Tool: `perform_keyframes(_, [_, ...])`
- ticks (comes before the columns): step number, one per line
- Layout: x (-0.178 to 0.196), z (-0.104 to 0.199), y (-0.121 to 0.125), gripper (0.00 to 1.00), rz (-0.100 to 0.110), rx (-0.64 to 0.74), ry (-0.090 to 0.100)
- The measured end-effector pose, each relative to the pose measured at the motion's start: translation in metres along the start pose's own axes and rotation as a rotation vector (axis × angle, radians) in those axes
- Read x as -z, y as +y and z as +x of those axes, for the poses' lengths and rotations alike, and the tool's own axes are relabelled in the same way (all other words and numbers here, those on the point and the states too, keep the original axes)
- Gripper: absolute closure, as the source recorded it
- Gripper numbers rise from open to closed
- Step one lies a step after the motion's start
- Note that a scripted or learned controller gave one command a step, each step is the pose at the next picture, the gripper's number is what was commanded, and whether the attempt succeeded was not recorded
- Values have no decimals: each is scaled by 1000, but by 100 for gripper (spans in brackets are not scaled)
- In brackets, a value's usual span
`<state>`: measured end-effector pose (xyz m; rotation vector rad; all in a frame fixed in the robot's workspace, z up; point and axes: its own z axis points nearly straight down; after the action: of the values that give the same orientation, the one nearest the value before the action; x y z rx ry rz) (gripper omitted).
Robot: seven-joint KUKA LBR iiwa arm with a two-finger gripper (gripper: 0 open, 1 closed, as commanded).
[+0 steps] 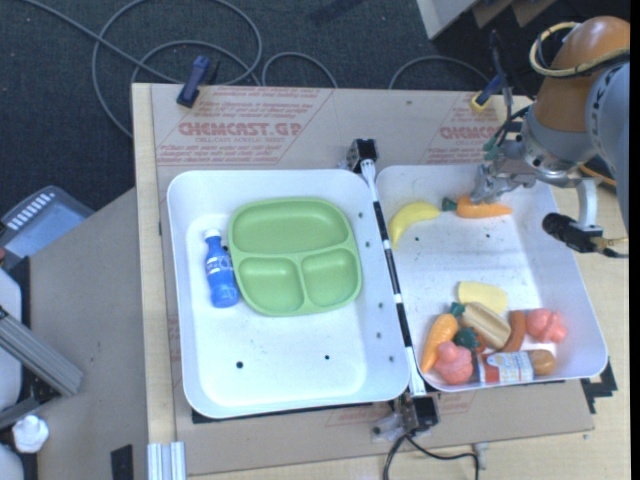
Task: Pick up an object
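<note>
My gripper (490, 190) hangs low over the far end of the right bin (560, 268). Its tip is right at an orange carrot toy (484, 209) that lies along the bin's back wall. I cannot tell whether the carrot is gripped or merely touched. A yellow banana (411, 219) lies just left of the carrot. At the near end of the same bin is a pile of toy food: a yellow wedge (482, 294), a hot dog (489, 323), a second carrot (437, 341), a red strawberry (453, 364), a pink piece (544, 324) and a small labelled bottle (510, 368).
The left bin (260, 368) holds a green divided plate (295, 255) and a blue bottle (220, 269) beside it. A black clip (362, 153) sits where the two bins meet at the back. The arm's cables (575, 230) hang over the right bin's right rim.
</note>
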<state>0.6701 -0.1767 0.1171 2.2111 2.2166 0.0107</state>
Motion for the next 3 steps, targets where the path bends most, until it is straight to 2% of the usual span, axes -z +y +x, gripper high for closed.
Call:
perform_keyframes(1, [0,0,0,0,1,0,0])
perform_keyframes(2, [-24,-6,0,0,1,-1,-3])
perform_keyframes(3, [-11,-5,3,100,-8,1,-4])
